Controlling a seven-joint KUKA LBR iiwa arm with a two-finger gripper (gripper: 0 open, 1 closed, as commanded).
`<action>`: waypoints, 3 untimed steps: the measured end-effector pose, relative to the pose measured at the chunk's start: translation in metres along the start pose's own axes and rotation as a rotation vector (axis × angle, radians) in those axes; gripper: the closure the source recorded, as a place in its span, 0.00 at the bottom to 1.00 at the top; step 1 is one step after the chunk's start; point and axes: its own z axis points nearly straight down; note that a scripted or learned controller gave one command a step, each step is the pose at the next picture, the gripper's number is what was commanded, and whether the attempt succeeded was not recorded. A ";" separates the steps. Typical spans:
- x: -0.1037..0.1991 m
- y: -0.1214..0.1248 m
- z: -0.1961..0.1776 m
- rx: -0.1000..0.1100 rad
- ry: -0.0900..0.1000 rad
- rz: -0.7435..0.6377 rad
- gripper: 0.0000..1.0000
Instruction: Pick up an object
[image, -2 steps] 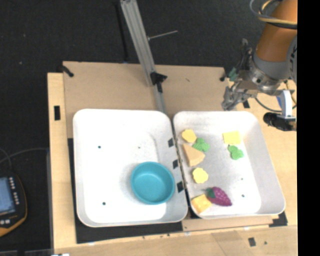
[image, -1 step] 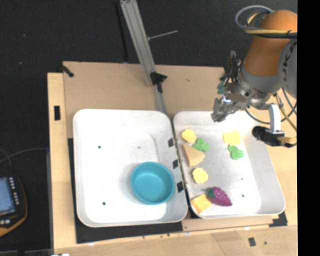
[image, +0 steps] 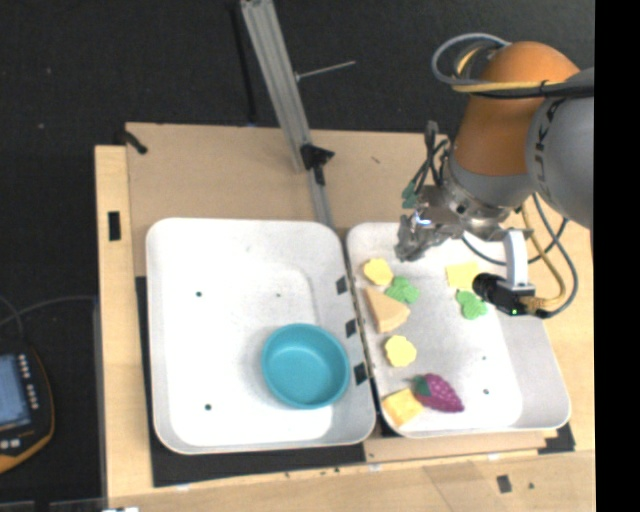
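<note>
Camera view: gripper (image: 413, 240) hangs over the back-left corner of the right bin (image: 535, 395). Can't tell how far it is open, and I see nothing in it.

Landmark is the tan wedge (image: 386, 310), close to the right bin's left wall. Everything else relative to it:
- round yellow piece (image: 377, 271) just behind it, the candidate nearest the gripper
- green piece (image: 404, 291) touching its back-right edge
- second yellow round (image: 400, 350) just in front
- yellow block (image: 402, 407) and purple grape cluster (image: 438, 392) further in front, side by side at the front wall
- yellow square (image: 461, 275) and small green bit (image: 472, 305) well to its right
- blue bowl (image: 303, 364) to its front-left, in the left bin (image: 200, 260)

Handling, my read: these look like small toy food pieces, so light, stiff, smooth, likely slippery, not fragile. The round yellow one behind the wedge is the likely target; take it across its width, fingers low. The green piece sits close, so little finger room on that side. The wedge's sloped faces could squirt out.
</note>
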 end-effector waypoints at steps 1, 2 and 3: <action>0.040 -0.016 0.007 -0.001 0.001 -0.001 1.00; 0.085 -0.050 0.014 0.000 0.001 -0.001 1.00; 0.128 -0.075 0.023 0.000 0.001 -0.002 1.00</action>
